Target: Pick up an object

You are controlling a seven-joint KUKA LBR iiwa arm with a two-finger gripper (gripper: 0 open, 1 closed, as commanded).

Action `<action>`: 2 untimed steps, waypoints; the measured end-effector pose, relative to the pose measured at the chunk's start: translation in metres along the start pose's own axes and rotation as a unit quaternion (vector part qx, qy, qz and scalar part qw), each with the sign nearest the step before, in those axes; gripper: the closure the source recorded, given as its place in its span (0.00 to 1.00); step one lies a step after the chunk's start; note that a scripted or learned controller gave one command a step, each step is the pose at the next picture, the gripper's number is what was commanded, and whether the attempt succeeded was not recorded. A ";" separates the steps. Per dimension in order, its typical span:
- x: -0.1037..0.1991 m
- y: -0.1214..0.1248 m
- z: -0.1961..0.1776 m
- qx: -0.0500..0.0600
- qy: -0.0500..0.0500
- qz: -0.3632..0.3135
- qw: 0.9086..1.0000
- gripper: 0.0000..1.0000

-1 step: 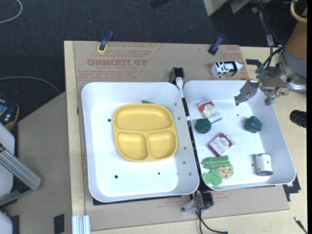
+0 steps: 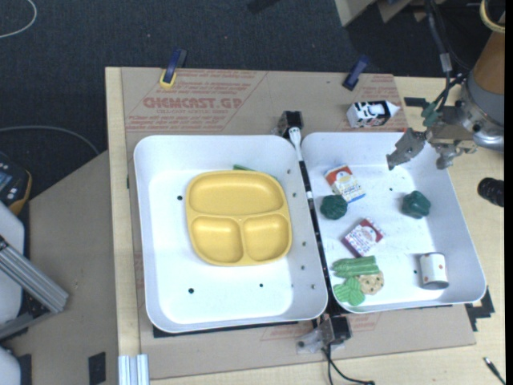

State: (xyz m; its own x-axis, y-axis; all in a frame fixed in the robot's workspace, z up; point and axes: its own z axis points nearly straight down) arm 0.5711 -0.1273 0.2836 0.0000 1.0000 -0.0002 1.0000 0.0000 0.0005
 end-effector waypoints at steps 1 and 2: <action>-0.007 -0.002 0.046 0.003 0.001 0.001 1.000 0.00; -0.006 -0.012 0.104 0.004 0.001 0.000 1.000 0.00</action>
